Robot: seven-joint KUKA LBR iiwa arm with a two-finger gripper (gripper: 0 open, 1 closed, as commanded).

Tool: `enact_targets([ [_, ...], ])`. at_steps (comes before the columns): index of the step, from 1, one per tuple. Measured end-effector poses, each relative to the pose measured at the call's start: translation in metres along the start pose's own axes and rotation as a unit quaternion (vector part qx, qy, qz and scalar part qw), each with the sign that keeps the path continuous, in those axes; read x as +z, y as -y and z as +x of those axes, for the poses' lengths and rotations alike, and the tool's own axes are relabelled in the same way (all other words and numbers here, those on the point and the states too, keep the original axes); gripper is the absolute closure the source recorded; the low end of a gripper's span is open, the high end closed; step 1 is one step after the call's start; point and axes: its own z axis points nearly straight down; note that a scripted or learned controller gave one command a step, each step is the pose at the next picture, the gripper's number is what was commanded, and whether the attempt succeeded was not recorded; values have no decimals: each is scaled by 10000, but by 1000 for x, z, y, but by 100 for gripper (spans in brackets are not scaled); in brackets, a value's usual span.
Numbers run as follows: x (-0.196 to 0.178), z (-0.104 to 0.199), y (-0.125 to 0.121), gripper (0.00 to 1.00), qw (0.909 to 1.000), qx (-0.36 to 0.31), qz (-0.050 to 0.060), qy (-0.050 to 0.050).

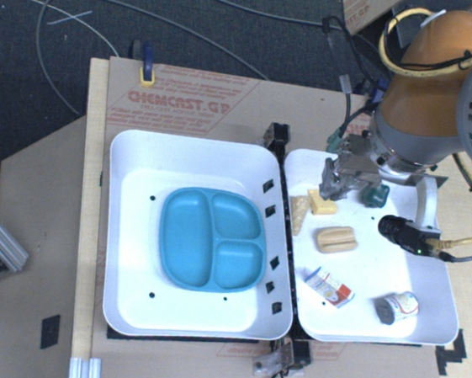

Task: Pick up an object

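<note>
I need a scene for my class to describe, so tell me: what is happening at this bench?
A robot arm reaches over the right bin, its gripper low beside a yellow block. A hot dog bun, a small red and white pack and a grey piece lie there too. The left bin holds a blue divided tray.

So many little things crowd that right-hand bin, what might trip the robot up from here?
The gripper hangs low over the pale yellow block, which lies close beside a tan wedge near the right bin's wall; it might nudge the wedge or hit the wall. The tan hot-dog bun just below could get bumped too.
</note>
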Motion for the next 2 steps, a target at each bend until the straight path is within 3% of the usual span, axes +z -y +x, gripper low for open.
enact_targets([
  [2, 34, 94, 44, 100, 10000, -7, 16, -3],
])
